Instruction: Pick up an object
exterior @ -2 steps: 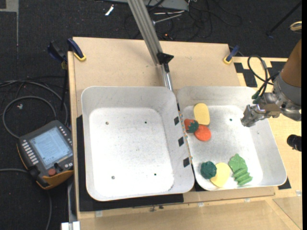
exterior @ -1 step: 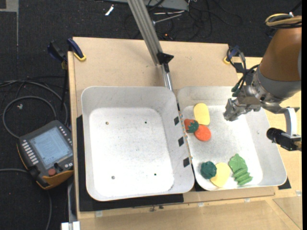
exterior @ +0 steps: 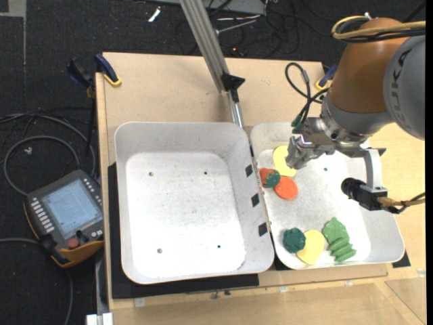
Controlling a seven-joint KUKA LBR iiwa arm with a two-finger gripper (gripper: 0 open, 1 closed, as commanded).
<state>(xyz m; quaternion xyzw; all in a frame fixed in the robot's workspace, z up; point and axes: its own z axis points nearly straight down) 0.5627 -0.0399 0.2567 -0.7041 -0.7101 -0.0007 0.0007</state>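
Observation:
The right bin [exterior: 379, 249] holds several small toy foods. A pale yellow piece [exterior: 280, 160] lies at its back left, partly under my gripper [exterior: 295, 160]. An orange and red piece with a green top [exterior: 281, 185] sits just in front of it. Near the front lie a dark green piece [exterior: 293, 239], a yellow piece [exterior: 312, 246] and a light green leafy piece [exterior: 337, 239]. My gripper hangs low over the back left of this bin, right above the pale yellow piece. I cannot make out how its fingertips stand.
The left bin [exterior: 128, 141] sits beside the right one, with a raised rim between them. A slanted metal pole [exterior: 206, 39] crosses the back of the bench. A black camera unit [exterior: 358, 189] hangs off the wrist over the right bin. A teach pendant [exterior: 64, 212] lies left of the bench.

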